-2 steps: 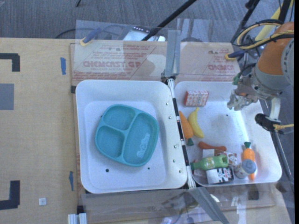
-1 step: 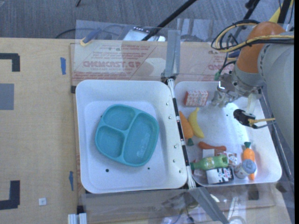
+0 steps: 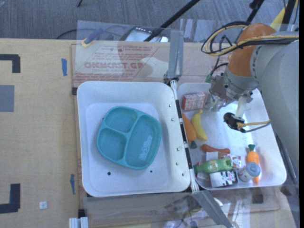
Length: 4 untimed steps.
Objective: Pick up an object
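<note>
The right bin (image 3: 278, 167) holds small toy foods — a pink carton (image 3: 194, 100) at the far left corner, a yellow banana (image 3: 198, 126) beside an orange carrot (image 3: 188, 128), a green bottle (image 3: 213, 166) lying flat, another carrot (image 3: 252, 160) near the front right.

Both white bins (image 3: 90, 99) look like smooth matt plastic, and the teal tray (image 3: 128, 137) is plastic with a slight sheen. My table (image 3: 38, 127) is pale matt wood. Banana (image 3: 198, 126) and carrot (image 3: 253, 160) look like glossy plastic toys.
</note>
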Tool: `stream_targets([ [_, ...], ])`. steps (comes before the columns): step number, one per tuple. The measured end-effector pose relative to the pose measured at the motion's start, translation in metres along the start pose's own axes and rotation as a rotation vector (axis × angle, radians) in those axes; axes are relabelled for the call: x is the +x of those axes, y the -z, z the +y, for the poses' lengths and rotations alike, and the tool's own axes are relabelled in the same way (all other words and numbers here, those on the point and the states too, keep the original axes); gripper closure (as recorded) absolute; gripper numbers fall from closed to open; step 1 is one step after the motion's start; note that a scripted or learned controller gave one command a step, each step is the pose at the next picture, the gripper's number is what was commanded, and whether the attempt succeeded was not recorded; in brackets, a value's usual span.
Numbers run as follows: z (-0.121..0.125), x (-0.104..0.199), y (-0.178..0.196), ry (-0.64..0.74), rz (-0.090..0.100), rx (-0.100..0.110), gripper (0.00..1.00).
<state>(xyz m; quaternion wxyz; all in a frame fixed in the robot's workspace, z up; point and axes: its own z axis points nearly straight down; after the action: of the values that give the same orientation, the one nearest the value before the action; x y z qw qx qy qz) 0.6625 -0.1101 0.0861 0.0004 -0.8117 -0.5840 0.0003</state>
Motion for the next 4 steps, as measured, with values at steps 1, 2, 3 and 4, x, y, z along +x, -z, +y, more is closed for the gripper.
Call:
stream_targets([
  [1, 0.0, 0.0, -0.001, 0.0, -0.001, 0.001, 0.0],
  [2, -0.045, -0.003, 0.008, 0.173, 0.0, 0.001, 0.0],
  [3, -0.084, -0.014, 0.0, 0.243, 0.001, -0.004, 0.0],
  [4, -0.082, -0.016, 0.012, 0.239, 0.0, -0.01, 1.0],
])
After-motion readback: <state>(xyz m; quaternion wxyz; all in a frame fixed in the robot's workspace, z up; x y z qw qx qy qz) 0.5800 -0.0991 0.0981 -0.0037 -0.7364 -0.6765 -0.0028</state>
